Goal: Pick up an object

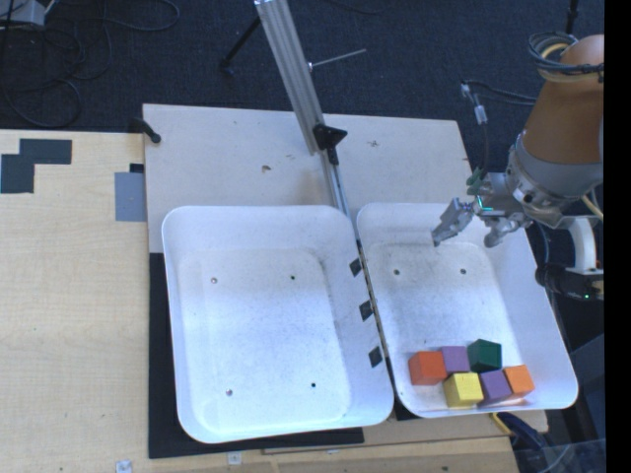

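Several small blocks cluster in the near right corner of the right bin [424, 294]: an orange block [427, 367], a light purple block [455, 359], a dark green block [484, 354], a yellow block [462, 389], a purple block [494, 385] and a second orange block [519, 378]. My gripper [474, 227] hangs over the far right part of the right bin, well behind the blocks. Its fingers are spread apart and hold nothing.
The left bin [187, 264] lies beside the right one, with black clips [366, 309] along the shared rim. A slanted aluminium rail [296, 77] rises behind the bins. Cables lie on the dark floor at the back.
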Tool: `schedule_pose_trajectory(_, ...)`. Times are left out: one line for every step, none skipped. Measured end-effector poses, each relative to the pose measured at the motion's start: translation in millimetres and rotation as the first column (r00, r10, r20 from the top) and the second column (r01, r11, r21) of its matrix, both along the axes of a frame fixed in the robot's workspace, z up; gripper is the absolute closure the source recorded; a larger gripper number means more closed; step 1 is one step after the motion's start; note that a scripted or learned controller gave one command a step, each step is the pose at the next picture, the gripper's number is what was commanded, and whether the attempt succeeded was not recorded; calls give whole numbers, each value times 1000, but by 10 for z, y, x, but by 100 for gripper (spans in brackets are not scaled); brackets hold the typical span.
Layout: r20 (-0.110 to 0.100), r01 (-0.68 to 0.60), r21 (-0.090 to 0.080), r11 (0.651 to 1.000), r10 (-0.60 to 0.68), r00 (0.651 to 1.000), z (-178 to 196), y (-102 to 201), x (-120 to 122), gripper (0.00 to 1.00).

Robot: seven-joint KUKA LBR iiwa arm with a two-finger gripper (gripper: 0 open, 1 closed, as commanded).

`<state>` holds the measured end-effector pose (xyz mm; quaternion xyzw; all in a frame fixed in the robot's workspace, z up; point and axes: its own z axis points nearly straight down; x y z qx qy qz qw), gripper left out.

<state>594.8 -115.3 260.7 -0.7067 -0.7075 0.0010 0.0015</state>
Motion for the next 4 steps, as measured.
schedule_pose_trajectory(-6, 2, 1, 1000, -2, 1000, -1382, -34, 193, 0)
schedule_pose_trajectory(-2, 6, -2, 1000, -6, 1000, -1159, -520, -320, 0)
schedule_pose_trajectory(0, 7, 0, 1000, -7, 1000, -1068, -496, -300, 100)
schedule_pose_trajectory(6, 4, 1, 1000, -5, 1000, -1693, -516, -885, 100)
